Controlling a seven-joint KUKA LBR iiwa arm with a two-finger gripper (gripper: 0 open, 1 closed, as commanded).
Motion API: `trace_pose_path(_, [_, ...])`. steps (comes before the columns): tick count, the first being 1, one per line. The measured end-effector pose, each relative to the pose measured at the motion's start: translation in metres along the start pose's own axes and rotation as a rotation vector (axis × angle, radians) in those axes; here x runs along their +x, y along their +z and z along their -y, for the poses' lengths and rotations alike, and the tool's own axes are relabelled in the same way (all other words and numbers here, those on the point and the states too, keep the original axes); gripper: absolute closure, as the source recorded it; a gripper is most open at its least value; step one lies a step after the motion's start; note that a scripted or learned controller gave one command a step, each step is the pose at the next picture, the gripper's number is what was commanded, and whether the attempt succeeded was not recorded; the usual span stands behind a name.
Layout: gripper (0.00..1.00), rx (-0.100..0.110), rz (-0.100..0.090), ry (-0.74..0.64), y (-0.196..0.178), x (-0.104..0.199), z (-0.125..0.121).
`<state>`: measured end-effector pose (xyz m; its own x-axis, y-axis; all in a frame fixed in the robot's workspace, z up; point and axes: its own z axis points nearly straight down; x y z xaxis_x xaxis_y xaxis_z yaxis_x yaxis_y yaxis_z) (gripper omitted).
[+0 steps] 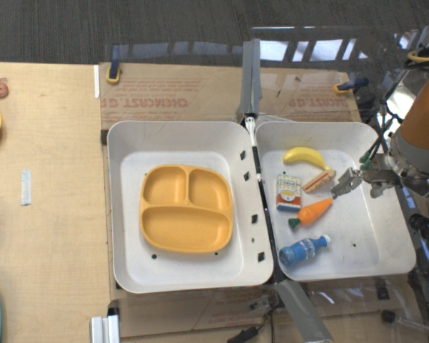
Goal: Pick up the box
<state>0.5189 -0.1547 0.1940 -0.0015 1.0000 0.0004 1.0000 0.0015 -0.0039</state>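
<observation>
Lying left of jaws (345, 184): box (288, 192)

The small white box (288, 192) with a red lower edge lay flat in the right bin (385, 259).

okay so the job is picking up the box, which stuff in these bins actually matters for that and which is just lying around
Belongs to the job:
- box, in the right bin
- gripper, just right of the hot dog

Just lying about:
- banana
- hot dog
- carrot
- water bottle
- orange divided plate, in the left bin
</observation>
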Motion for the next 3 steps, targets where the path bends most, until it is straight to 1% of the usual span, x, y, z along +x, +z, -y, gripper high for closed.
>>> trace_pose_path(1, [0.0,-0.003,0.002,-0.099,0.03,0.043,-0.124])
trace_pose_path(2, [0.0,-0.003,0.002,-0.224,0.002,0.084,-0.09])
trace_pose_path(3, [0.0,-0.002,0.001,-0.229,0.003,0.094,-0.041])
